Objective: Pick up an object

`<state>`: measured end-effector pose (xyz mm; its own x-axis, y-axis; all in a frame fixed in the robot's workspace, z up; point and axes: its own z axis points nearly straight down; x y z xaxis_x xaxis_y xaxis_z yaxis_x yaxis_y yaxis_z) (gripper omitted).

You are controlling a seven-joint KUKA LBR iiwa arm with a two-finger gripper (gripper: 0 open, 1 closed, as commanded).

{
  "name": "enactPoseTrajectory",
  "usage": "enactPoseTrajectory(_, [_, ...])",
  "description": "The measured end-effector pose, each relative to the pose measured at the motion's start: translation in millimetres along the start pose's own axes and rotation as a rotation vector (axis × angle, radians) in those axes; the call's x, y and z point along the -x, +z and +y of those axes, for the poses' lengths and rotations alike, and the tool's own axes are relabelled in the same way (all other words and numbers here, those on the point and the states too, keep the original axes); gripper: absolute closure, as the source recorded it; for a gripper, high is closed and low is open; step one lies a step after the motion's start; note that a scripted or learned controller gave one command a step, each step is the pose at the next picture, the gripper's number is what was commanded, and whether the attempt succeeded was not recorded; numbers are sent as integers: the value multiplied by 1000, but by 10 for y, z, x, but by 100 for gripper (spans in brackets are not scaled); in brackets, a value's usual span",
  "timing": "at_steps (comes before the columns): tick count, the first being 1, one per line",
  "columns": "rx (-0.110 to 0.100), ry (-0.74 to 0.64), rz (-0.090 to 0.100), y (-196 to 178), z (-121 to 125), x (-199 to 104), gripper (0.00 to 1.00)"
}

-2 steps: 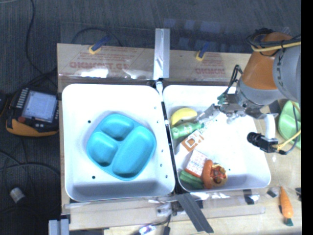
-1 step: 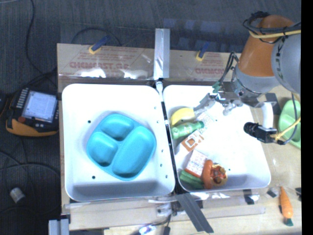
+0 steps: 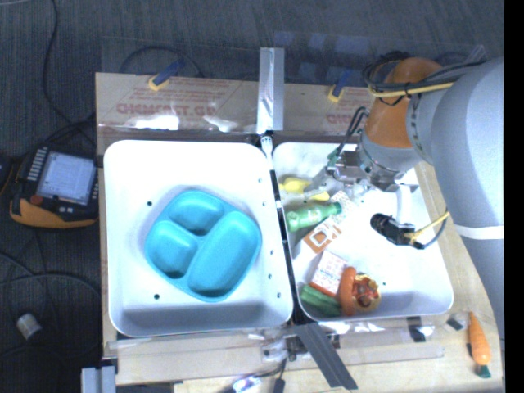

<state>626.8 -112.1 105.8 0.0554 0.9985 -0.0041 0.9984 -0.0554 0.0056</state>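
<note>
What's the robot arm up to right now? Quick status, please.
Gripper low over the right white bin, near its back edge. Nothing seen in its grasp. Green plastic bottle and yellow banana-shaped toy lie just beside it. Blue divided tray sits in the left bin.

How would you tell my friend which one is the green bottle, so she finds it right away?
Look at the right bin, the one crowded with small things, not the left bin holding the blue tray. Near its left wall lies the green bottle on its side, just below a yellow piece. It is the light green thing with a pale cap.
</note>
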Motion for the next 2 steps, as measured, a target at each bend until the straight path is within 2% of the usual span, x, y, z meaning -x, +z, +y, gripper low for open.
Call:
enactPoseTrajectory(1, [10,-70,-10,102,204,-83,0])
enactPoseTrajectory(2, [18,-71,-13,-23,226,-77,100])
